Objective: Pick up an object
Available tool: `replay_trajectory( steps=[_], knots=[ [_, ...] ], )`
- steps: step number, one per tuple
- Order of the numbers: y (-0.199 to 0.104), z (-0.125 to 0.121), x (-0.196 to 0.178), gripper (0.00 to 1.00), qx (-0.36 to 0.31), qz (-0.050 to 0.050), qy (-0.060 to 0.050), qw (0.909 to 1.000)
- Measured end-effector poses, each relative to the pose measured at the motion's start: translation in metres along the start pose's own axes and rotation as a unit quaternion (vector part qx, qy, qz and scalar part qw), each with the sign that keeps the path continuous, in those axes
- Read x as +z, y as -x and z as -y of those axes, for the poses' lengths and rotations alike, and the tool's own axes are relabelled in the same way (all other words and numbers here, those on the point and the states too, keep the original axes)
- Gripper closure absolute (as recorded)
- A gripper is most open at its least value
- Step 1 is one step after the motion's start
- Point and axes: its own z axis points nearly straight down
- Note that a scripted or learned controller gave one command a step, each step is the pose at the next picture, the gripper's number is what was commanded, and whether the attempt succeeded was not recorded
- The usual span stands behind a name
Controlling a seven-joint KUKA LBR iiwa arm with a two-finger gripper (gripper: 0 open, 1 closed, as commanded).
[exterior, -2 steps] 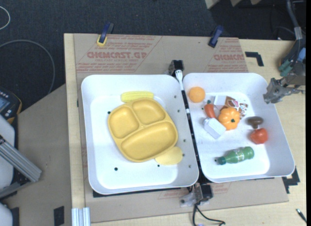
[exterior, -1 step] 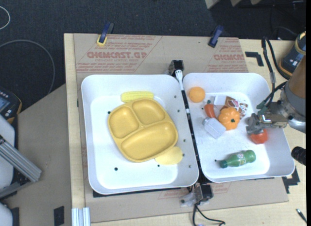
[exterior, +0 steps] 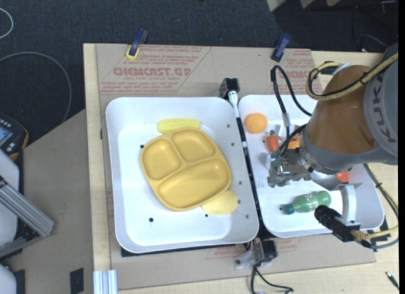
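My claw [exterior: 283,174] hangs in the right bin [exterior: 373,214]; I cannot tell its state. Just below it lies the green bottle [exterior: 308,202], free. Coming down off-centre, I judge the bottle could roll toward the bin's near wall. The orange ball [exterior: 256,123] beyond the claw has open room.

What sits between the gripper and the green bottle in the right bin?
Nothing visible. The gripper hangs over the right bin, and the green bottle lies just below it in the view with bare white floor between them.
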Motion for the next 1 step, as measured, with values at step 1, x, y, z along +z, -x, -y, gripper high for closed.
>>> replay_trajectory(
  steps=[1],
  knots=[
    [-0.0614, -0.0023, -0.0836, 1.0, 0.0, 0.001, 0.009, 1.0]
  ],
)
